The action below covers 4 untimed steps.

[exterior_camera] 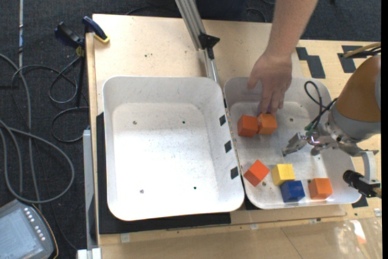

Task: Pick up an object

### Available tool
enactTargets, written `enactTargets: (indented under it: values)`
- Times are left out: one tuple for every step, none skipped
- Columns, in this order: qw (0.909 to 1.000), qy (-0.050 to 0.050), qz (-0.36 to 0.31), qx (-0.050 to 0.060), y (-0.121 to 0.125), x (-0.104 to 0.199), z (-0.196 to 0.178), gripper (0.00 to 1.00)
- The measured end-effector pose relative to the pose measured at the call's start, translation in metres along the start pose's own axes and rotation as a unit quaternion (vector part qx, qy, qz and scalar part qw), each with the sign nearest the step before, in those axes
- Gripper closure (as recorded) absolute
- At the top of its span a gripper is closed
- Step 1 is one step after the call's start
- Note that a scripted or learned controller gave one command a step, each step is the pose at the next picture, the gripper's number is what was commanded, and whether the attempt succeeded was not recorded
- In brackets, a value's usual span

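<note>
I see the big left bin (pixel 163 148) first; its floor shows small dark specks. Next to it sits the right bin (pixel 315 103), and all the blocks lie in there. Near its back left part, two orange blocks touch side by side: one orange block (pixel 247 125) on the left and a second orange block (pixel 267 124) on its right. A person's hand (pixel 271 83) reaches down from the top, and its fingertips rest on that second block. Closer to me, a third orange block (pixel 257 171) sits turned like a diamond, one corner pointing at me. Just right of it is a yellow block (pixel 282 173), with a blue block (pixel 293 190) touching its front. A fourth orange block (pixel 320 188) sits near the front right. These blocks are cubes, so none has a long side. The gripper (pixel 293 144) hangs over the middle of the right bin, pointing left, its fingers a little apart with nothing between them.
</note>
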<state>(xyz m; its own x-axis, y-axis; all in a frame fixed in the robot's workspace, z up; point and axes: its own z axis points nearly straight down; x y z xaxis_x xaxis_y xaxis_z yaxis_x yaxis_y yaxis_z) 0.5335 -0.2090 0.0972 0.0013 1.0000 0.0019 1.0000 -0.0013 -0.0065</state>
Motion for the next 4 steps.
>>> enactTargets:
  values:
    - [1.0000,-0.001,-0.001,-0.004,0.001,0.000,0.001,0.00]
    - [1.0000,-0.001,-0.001,-0.005,0.001,0.000,-0.009,1.00]
    - [1.0000,-0.003,-0.002,-0.007,0.003,-0.001,-0.073,1.00]
    - [1.0000,-0.003,-0.003,-0.007,0.010,0.008,-0.125,1.00]
